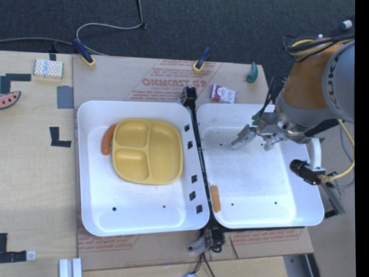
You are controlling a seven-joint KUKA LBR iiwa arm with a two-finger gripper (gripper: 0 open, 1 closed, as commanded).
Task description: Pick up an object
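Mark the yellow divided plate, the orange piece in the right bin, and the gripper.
yellow divided plate [147, 150]: camera view, centre ridge.
orange piece [215, 198]: camera view, its middle, at the right bin's left wall.
gripper [255, 138]: camera view, midway between fingertips.

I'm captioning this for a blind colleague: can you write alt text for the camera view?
The gripper hangs open over the right bin, holding nothing. The left bin holds a yellow divided plate; an orange sausage-shaped piece lies beside it.
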